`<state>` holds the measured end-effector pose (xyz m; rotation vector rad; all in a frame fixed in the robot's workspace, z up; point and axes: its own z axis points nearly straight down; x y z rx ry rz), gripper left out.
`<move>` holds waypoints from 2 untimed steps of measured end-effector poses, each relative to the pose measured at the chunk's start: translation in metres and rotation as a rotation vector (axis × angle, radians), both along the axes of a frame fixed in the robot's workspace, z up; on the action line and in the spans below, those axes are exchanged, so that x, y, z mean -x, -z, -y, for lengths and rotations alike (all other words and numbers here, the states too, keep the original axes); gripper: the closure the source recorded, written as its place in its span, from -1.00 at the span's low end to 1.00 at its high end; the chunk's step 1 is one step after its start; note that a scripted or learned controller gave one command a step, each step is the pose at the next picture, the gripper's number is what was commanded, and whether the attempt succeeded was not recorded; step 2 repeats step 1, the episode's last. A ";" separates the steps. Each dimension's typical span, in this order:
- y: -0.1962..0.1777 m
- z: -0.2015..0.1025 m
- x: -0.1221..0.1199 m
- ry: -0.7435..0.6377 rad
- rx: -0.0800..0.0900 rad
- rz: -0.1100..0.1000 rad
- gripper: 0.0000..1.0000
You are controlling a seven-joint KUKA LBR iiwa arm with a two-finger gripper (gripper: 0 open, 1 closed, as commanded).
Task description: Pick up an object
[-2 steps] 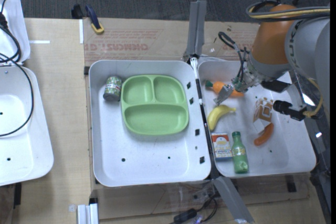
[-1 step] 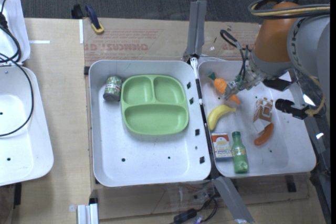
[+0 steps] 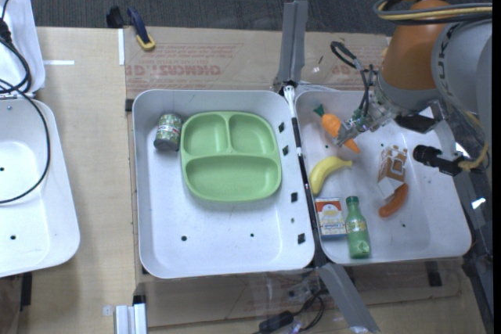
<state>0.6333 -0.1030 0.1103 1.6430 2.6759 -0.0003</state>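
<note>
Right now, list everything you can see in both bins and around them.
divided plate: 1, green, left bin
can: 1, green-grey, left bin, left of the plate
carrot: 1, orange, right bin, at the gripper
banana: 1, yellow, right bin
bottle: 1, green, right bin, front
small box: 1, red and white, beside the bottle
packet: 1, brown and white, right bin
sausage: 1, red-orange, right bin
clamp: 1, blue and yellow, bench behind the left bin
gripper: 1, grey arm, over the carrot

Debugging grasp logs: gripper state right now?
gripper: down in the right bin at the carrot; whether it is open or closed cannot be told.
</note>
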 end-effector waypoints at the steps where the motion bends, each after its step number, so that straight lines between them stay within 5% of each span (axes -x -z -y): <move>1: -0.124 -0.034 -0.013 0.128 0.001 0.001 1.00; 2: -0.124 -0.034 -0.013 0.128 0.001 0.001 1.00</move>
